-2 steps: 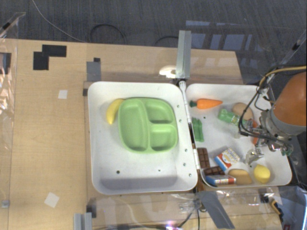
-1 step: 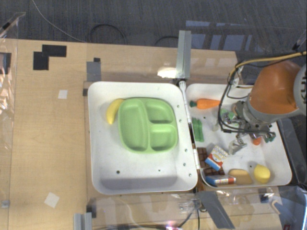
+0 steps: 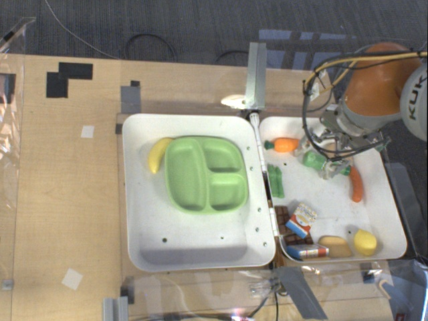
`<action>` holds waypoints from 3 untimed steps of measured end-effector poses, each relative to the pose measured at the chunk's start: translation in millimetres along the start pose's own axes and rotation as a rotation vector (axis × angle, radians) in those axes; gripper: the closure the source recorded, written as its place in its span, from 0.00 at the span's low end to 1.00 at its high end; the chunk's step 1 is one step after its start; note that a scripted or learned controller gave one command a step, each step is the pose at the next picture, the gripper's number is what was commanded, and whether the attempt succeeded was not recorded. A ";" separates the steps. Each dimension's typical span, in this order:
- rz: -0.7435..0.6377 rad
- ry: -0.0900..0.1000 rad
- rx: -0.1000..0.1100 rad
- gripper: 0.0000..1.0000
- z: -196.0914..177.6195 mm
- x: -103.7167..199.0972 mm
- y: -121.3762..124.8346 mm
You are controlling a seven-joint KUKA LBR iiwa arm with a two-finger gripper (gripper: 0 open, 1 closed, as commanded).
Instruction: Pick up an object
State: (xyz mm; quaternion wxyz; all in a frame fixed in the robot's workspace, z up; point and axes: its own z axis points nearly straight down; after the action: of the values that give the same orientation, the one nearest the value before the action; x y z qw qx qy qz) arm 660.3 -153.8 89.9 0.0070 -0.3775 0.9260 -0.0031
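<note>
Two shallow white bins side by side on a pale wooden bench (image 3: 60,199). In the left white bin (image 3: 144,246): a green plastic divided tray (image 3: 204,174), with a yellow banana (image 3: 158,154) touching its left edge. In the right white bin (image 3: 391,236): an orange carrot-shaped toy (image 3: 285,145) near the top left corner, a flat green rectangular piece (image 3: 275,181) by the left wall, a red-orange sausage-shaped toy (image 3: 357,184) towards the right. Along the near wall, clustered: a brown block (image 3: 283,216), a small printed packet (image 3: 305,214), a red and blue tube (image 3: 298,229), a tan bread-like piece (image 3: 334,246), a yellow lemon-shaped toy (image 3: 365,242). Reaching in from the right, the grey arm with orange band (image 3: 378,89), its two-finger gripper (image 3: 329,158) low over a green object (image 3: 314,159) in the bin's upper part.
</note>
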 end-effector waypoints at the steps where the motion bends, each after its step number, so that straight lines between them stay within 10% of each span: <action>1: 0.221 -0.001 -0.003 0.00 -0.1 -17.5 67.5; 2: 0.147 -0.002 0.002 0.00 -3.5 37.2 124.6; 3: 0.000 -0.001 0.000 0.00 -2.0 11.3 94.4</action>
State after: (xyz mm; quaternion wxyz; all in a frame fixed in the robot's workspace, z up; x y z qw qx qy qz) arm 586.2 -94.3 90.8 0.0074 -0.3773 0.9261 -0.0028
